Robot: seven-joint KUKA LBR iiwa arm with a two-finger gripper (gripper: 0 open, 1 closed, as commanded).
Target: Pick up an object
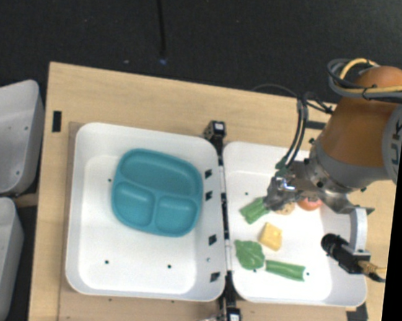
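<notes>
My gripper [281, 196] hangs low over the middle of the right bin [259, 163], under the orange-banded wrist. Its tip sits right above the upper end of a green pod-shaped piece [253, 211]. A yellow wedge [272, 236] lies just below the gripper. A green leafy piece [249, 254] and a long green pod [286, 270] lie near the bin's front. A red-orange round object [310, 202] peeks out from behind the wrist, partly hidden. Nothing shows between the fingers.
The left bin [81, 250] holds a teal divided plate [158, 192]. A black clip divider [220, 195] runs between the two bins. A black fitting on a white bracket [342, 252] stands at the right bin's right side.
</notes>
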